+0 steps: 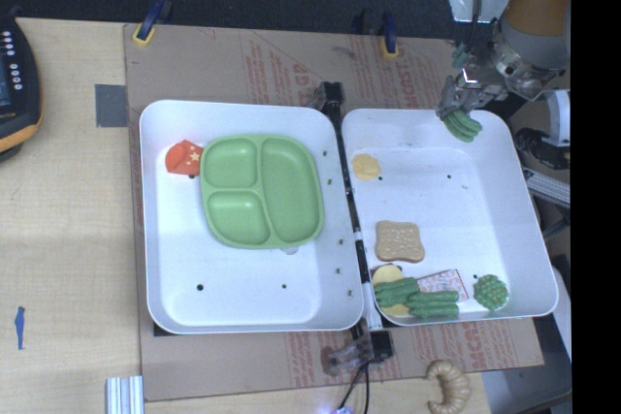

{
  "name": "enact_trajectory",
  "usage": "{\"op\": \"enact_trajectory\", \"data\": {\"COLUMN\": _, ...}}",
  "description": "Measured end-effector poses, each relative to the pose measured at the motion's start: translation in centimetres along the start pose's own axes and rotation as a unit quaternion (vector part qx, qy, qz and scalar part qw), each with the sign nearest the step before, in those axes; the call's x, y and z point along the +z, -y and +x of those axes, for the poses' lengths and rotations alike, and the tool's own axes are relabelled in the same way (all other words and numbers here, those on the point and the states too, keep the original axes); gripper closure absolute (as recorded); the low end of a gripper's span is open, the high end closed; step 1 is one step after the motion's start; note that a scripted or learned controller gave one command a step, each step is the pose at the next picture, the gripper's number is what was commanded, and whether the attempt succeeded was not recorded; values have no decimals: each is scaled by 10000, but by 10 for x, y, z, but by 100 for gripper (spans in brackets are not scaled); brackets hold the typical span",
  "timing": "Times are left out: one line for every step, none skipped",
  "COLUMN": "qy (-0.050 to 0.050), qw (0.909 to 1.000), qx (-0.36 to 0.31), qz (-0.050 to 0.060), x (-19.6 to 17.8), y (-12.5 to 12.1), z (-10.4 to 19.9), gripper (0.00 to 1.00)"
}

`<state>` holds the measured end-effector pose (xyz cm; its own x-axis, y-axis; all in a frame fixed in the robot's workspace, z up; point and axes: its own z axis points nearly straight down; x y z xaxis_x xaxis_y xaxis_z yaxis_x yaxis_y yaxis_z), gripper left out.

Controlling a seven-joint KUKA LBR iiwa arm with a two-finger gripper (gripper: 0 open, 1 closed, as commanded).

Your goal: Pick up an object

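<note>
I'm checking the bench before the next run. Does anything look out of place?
Yes. A tan curled object lies on the cardboard outside the bins, below the right bin. A red object sits wedged beside the green divided plate in the left bin.

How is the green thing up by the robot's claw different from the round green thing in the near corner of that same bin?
The green piece at the gripper is elongated and ridged; the round green item is a bumpy ball. The green piece sits at the right bin's far edge, just beneath the gripper; the round item lies alone at the near right corner. Both are green, small toy-like foods in the same white bin.
</note>
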<state>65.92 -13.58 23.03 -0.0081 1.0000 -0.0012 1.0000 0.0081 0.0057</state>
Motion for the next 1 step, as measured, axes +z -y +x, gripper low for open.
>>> {"op": "enact_trajectory", "data": {"qy": -18, "qw": 10000, "qx": -15, "qz": 64, "x": 5, "y": 43, "z": 69, "gripper": 100}}
